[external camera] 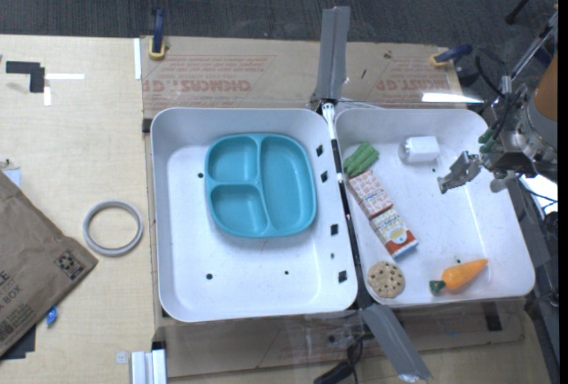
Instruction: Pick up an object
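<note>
The right bin (497, 223) holds a green vegetable (360, 158), a small white block (421, 148), a red and white carton (382, 212), a round cookie (385, 279) and an orange carrot (463, 274). My gripper (479, 176) hangs over the bin's right side, below and to the right of the white block. Its fingers are spread open with nothing between them. The carrot lies well below it, near the bin's front wall.
The left bin (177, 267) bears a teal divided plate (261, 184). On the bench to the left lie a grey tape ring (113, 226) and a brown cardboard box (31, 262). A grey divider post (333, 54) stands between the bins at the back.
</note>
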You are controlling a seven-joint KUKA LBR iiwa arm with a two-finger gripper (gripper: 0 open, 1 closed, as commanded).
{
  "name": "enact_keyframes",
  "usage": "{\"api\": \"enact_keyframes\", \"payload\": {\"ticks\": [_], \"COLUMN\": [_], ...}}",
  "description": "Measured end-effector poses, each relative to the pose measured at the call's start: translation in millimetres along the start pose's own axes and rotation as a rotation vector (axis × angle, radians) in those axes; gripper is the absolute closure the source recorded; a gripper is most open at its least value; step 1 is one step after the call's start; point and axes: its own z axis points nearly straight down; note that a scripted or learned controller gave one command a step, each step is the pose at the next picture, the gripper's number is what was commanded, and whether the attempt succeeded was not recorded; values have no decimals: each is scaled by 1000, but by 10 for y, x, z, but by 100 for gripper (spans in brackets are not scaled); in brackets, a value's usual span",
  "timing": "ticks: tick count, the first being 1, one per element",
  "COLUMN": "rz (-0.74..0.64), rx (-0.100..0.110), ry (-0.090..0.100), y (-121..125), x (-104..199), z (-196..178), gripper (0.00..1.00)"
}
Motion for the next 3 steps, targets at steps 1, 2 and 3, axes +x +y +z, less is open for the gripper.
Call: {"api": "enact_keyframes", "payload": {"ticks": [1,2,3], "rz": [74,74,76], "rx": [1,1,3], "ry": [1,0,0], "y": [-161,-161,-156], "x": [442,440,433], "z": [973,972,891], "gripper": [0,0,100]}}
